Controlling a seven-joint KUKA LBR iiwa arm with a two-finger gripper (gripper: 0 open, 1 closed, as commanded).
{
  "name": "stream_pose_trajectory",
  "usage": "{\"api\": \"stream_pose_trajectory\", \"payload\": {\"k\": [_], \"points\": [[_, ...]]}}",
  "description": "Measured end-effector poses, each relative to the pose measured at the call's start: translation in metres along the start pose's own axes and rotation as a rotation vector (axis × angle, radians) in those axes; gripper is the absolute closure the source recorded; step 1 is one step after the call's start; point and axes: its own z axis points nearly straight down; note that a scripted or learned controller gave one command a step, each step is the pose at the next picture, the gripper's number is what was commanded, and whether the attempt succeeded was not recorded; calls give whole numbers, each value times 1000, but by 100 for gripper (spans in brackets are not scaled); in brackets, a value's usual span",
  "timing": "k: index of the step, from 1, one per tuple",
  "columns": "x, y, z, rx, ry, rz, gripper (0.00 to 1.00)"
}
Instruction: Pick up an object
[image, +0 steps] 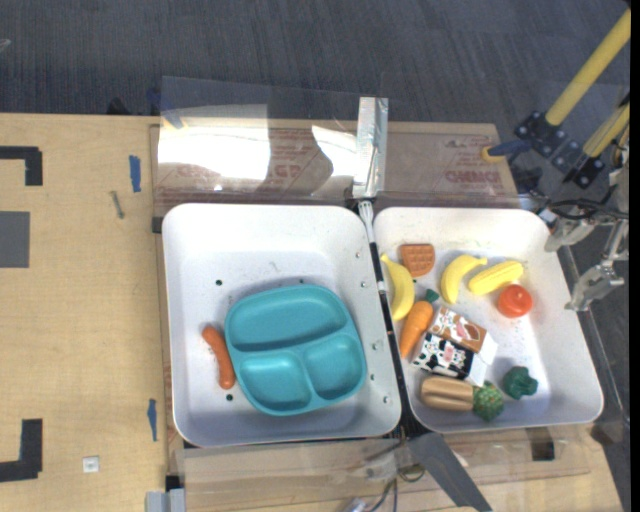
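**Two bins, a dozen toy foods, gripper at the far right**

We count two white bins. The left bin (190, 250) holds one teal divided plate (295, 348) and one orange sausage (219, 356) touching its left rim. The right bin (560, 340) holds two bananas (458, 275), one yellow corn (495, 276), one tomato (514, 300), one waffle (417, 259), one carrot (414, 329), one milk carton (448, 347), one hot dog (446, 393) and two broccoli pieces (519, 381). The gripper (592, 268) hangs beyond that bin's right rim, apart from everything; we cannot tell its opening.
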Motion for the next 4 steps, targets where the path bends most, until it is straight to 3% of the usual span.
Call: {"api": "stream_pose_trajectory", "payload": {"k": [1, 2, 3, 4], "points": [[57, 43, 153, 0, -3, -102, 0], [-74, 26, 197, 1, -8, -254, 0], [-63, 76, 196, -2, -5, -276, 0], [-28, 95, 195, 0, -7, -200, 0]]}}
